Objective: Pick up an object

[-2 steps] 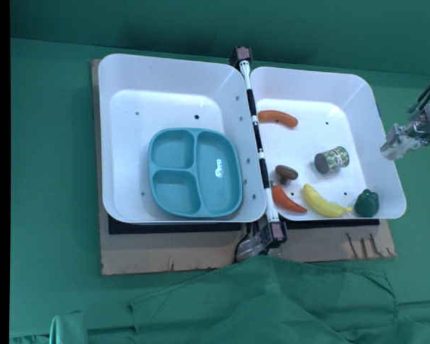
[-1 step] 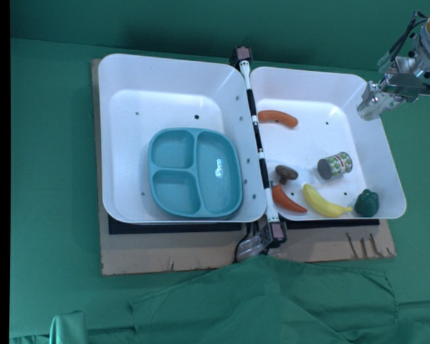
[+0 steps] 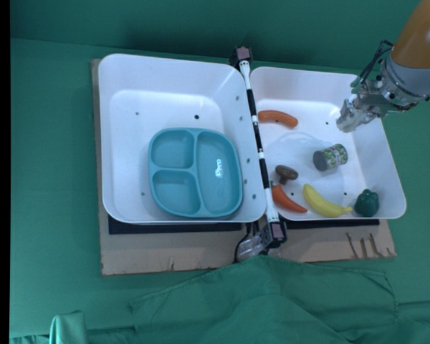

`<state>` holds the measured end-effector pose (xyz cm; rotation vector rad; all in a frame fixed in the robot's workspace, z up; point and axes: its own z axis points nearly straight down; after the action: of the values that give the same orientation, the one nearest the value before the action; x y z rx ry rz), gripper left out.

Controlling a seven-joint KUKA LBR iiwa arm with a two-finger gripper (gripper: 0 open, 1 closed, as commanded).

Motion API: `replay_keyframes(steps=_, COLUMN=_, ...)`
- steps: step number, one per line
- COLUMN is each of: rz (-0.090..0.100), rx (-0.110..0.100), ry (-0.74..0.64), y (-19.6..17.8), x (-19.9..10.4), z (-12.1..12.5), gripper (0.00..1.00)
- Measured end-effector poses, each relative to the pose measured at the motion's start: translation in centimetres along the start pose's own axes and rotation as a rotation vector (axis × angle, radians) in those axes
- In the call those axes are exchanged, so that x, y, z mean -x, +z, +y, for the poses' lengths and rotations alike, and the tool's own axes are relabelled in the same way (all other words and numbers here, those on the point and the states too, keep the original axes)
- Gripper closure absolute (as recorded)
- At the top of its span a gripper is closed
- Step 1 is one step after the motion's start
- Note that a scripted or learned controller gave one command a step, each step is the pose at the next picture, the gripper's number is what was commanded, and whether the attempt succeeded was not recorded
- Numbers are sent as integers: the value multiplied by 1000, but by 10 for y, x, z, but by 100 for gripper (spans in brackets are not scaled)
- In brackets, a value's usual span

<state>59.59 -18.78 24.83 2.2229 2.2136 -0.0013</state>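
Two shallow white bins sit side by side on a brown board over green cloth. The left bin (image 3: 122,84) carries a teal divided plate (image 3: 195,172) with three compartments, lying toward the bin's near edge and nearer its right wall than its left.

The right bin (image 3: 387,163) carries the loose things. An orange sausage (image 3: 278,118) lies near the far left corner, roughly parallel to the far edge. A small can (image 3: 330,157) with a grey lid and a green patterned label lies on its side about mid-bin, toward the right. A brown mushroom (image 3: 286,173) sits close to the left wall, and just nearer the near edge an orange carrot (image 3: 289,199) lies at a slant, almost touching the mushroom. A yellow banana (image 3: 325,202) lies beside the carrot along the near edge, its tip close to a dark green vegetable (image 3: 366,202) in the near right corner.

The gripper (image 3: 350,118) hangs over the far right part of the right bin, well apart from the can below it, with nothing seen between its fingers; whether they are apart or together cannot be told
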Motion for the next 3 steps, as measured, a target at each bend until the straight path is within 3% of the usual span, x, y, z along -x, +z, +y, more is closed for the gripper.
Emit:
replay_keyframes(steps=1, rz=0, rx=1, ry=-1, y=-119, x=0, z=42, gripper=100)
replay_keyframes(steps=2, rz=-1, rx=3, ry=-1, y=-111, x=-30, z=77, gripper=100)
replay_keyframes(steps=3, rz=1, rx=-1, ry=0, y=-100, x=-54, z=36, gripper=100)
